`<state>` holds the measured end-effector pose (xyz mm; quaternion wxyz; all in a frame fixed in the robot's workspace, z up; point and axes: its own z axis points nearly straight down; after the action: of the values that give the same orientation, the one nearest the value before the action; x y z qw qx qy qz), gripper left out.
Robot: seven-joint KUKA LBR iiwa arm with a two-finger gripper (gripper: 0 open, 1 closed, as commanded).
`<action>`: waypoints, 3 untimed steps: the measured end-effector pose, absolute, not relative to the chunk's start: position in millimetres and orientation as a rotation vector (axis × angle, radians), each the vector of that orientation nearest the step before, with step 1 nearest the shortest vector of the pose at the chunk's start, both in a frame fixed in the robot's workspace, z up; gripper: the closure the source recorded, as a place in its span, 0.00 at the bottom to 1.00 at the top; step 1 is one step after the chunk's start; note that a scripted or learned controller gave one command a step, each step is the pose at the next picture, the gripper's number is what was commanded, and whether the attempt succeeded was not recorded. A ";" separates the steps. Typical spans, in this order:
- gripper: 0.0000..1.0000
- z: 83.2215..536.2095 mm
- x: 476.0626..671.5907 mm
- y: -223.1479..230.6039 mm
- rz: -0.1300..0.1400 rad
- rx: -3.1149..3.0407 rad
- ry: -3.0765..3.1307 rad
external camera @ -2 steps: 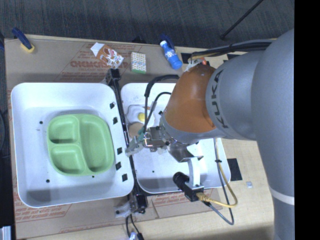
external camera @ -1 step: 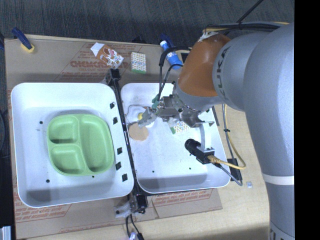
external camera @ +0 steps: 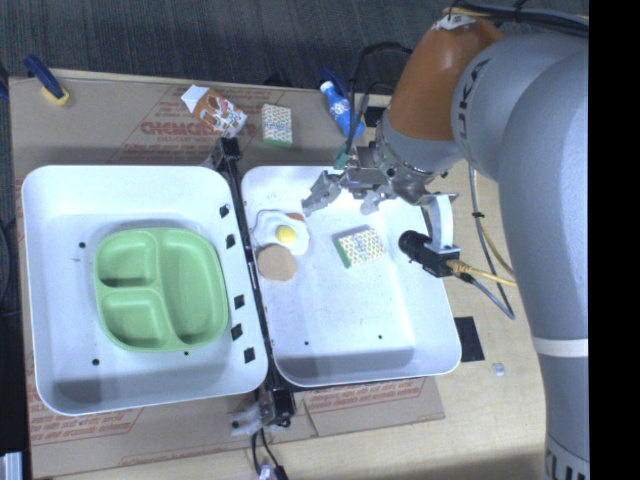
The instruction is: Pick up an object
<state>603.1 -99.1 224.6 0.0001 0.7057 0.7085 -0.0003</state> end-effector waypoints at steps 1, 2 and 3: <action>0.00 227.1 521.2 -45.3 -0.004 2.216 2.232; 0.00 191.2 538.8 -82.4 -0.006 2.218 2.230; 0.00 191.8 571.0 -86.6 -0.001 2.217 2.229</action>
<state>571.0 -86.6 191.8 -0.0009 0.7052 0.7090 -0.0005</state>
